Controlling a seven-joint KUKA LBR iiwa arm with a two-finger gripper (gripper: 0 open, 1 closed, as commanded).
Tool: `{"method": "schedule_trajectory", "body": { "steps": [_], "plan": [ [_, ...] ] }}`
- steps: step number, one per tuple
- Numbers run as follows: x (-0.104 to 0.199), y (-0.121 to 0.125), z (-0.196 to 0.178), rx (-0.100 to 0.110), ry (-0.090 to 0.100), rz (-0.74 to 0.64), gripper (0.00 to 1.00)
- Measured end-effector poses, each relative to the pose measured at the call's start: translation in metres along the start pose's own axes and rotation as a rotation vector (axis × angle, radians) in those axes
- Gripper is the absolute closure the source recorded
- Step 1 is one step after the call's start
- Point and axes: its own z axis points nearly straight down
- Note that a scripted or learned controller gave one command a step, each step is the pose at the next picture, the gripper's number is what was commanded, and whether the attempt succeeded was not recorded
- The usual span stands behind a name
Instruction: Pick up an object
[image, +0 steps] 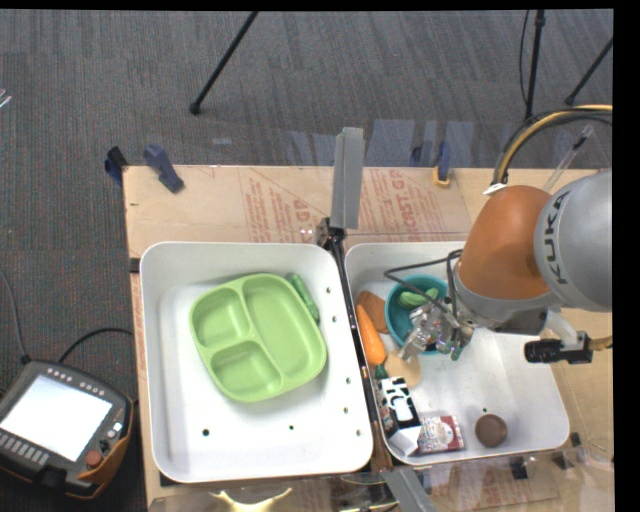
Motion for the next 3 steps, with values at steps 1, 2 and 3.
{"method": "schedule_trajectory", "body": {
  "steps": [1,2,3],
  "plan": [
    [0.003,-0.002,0.007,0.007,0.009,0.000,0.00],
    [-0.034,0.036,0.008,0.009,0.011,0.163,0.00],
    [0.064,-0.063,0.006,0.009,0.009,0.378,0.00]
  ]
}}
